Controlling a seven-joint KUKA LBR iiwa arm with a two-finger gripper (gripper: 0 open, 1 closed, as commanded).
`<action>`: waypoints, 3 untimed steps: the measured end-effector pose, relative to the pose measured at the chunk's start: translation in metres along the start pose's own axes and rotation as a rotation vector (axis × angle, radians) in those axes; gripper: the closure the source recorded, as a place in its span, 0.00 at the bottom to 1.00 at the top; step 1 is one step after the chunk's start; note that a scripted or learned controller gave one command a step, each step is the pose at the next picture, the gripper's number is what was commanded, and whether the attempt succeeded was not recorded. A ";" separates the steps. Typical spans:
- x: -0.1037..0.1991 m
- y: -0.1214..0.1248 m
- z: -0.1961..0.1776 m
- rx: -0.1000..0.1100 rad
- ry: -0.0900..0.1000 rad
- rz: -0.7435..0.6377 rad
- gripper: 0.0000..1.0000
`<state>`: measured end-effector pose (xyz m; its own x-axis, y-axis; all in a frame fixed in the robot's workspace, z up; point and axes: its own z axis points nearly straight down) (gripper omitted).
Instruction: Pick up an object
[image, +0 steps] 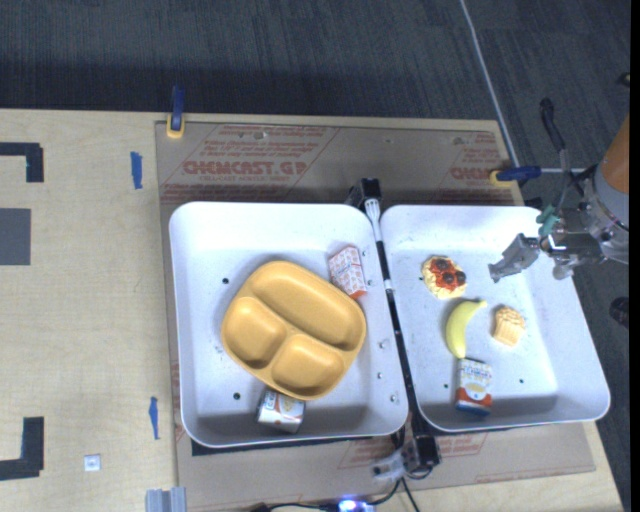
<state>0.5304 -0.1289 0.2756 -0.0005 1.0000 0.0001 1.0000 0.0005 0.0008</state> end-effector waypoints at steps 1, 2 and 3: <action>0.002 -0.010 0.169 0.002 0.001 0.001 0.00; 0.034 -0.050 0.190 -0.003 -0.001 0.001 0.00; 0.033 -0.048 0.179 -0.011 -0.003 0.003 1.00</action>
<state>0.4826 -0.0954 0.0970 0.0022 1.0000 -0.0028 0.9999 -0.0021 0.0113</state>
